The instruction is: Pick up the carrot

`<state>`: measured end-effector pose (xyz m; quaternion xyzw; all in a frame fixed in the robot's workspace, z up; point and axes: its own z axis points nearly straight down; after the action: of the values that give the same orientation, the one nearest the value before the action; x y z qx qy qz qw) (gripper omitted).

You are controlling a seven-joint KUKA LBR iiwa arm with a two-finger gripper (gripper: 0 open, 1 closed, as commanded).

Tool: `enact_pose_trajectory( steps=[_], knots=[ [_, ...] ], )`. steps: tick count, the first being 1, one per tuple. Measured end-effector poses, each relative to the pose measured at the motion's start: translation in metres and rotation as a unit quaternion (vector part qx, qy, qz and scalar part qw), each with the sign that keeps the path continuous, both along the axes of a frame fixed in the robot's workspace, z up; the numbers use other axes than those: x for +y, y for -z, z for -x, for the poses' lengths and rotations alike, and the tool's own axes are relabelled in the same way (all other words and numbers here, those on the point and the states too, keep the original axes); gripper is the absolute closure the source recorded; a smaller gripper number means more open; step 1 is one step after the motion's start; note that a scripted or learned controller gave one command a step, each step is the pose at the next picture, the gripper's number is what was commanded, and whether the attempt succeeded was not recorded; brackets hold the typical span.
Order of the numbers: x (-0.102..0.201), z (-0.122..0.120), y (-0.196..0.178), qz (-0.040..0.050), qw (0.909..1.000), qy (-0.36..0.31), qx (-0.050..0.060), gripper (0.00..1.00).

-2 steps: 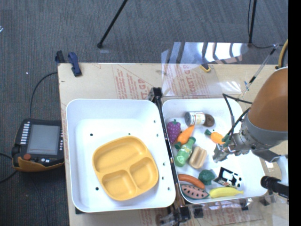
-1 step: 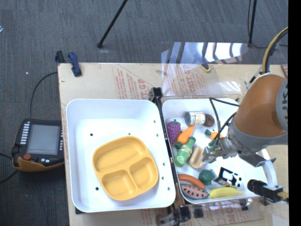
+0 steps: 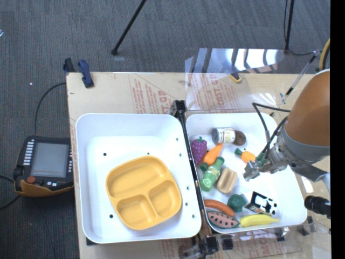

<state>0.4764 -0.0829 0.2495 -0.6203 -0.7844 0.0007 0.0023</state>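
Gripper of the grey arm hovering right of frame centre, over the right white bin; can't tell open or closed. Orange toy carrot lying left of it, between purple grapes and green bottle.

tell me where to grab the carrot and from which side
Grip the carrot across its orange middle, coming straight down from above. It lies slanted, thick end up-right, narrow end down-left against the grapes and green bottle. Set the pincer fingers on the two long flanks, where there seems to be the most free room, away from the crowded tip.
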Motion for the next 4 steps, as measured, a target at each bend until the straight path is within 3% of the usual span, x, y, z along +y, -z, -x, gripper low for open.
enact_pose_trajectory(
  steps=[1,2,3,4],
  knots=[
    [0.000,0.000,-0.007,-0.0013,1.0000,0.000,0.004,1.00],
    [0.049,-0.006,0.030,-0.0002,0.9972,0.074,0.004,1.00],
    [0.104,0.002,0.046,0.0000,0.9989,0.047,0.004,1.00],
    [0.121,-0.086,0.034,0.0016,0.9881,0.154,0.002,1.00]
  ],
)
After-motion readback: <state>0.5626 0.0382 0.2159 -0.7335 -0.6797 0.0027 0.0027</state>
